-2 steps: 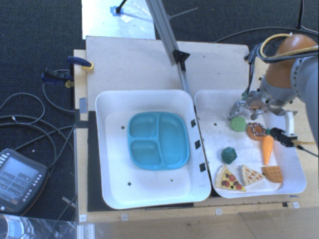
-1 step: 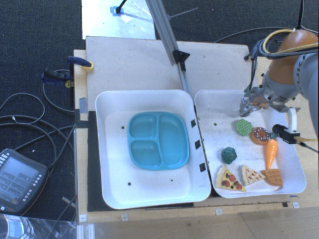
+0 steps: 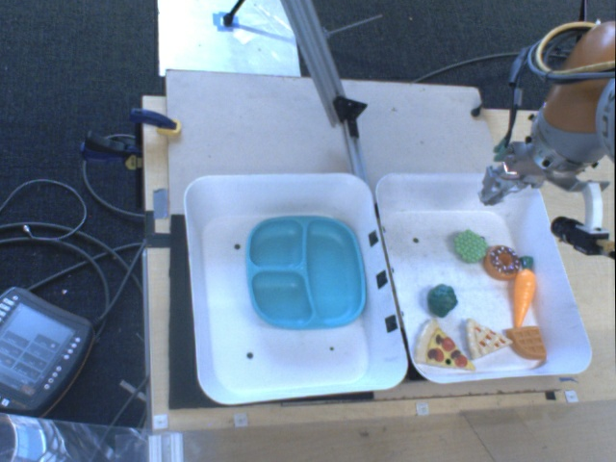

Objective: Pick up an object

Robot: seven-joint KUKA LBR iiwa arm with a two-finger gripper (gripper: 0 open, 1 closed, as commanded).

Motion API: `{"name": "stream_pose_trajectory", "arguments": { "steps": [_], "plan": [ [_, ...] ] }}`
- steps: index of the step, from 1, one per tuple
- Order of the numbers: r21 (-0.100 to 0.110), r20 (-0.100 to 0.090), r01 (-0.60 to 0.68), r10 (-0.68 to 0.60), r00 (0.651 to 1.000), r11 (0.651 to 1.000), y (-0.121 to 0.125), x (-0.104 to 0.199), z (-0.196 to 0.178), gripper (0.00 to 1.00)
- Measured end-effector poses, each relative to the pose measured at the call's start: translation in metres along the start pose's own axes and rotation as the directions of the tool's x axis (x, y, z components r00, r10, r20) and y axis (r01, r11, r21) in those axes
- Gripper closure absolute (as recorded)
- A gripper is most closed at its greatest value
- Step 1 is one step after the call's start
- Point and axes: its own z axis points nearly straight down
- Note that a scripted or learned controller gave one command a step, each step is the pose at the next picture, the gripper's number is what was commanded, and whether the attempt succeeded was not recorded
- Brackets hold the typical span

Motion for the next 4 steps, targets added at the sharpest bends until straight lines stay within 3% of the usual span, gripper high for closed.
{"name": "stream_pose_trajectory", "arguments": {
  "steps": [1,3,4],
  "plan": [
    [0.001,-0.001,0.004,-0.004,1.0,1.0,0.002,0.0,-0.044,1.0],
    [0.004,-0.004,0.011,-0.011,1.0,1.0,0.022,0.098,-0.059,1.0],
    [0.008,-0.004,0.011,-0.011,1.0,1.0,0.013,0.149,-0.058,1.0]
  ]
}}
